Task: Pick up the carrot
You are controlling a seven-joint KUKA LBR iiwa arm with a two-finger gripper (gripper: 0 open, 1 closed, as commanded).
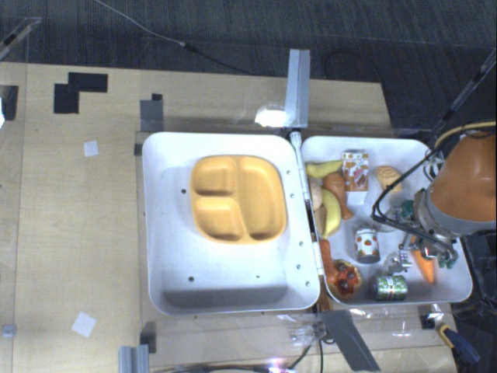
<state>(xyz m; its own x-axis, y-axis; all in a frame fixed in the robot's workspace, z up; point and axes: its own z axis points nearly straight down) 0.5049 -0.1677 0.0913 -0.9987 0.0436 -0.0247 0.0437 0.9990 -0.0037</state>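
Orange against the white floor of the right bin (466,290), the carrot (425,266) lies near that bin's front right corner, tapering toward the front edge, so its long axis runs roughly from back to front with a slight lean. The end effector (423,247) sits directly over the carrot's thicker, upper end, below the arm's orange band (466,179) and a loop of black cable, so the carrot extends from under it toward the front of the bin. Whether the end effector is apart, together, or clamped on the carrot cannot be told here, since the wrist hardware hides the tips from above. Judging by this, the coming move turns on that overlap: the end effector is already above the carrot's top end and hardly needs to travel sideways, only to straddle the carrot across its short width. Just to the carrot's left stand a green can (389,287) and a small white cup (366,245), close enough to be nudged. The yellow divided plate (235,198) rests in the left bin (167,231), well apart on the table (70,231).
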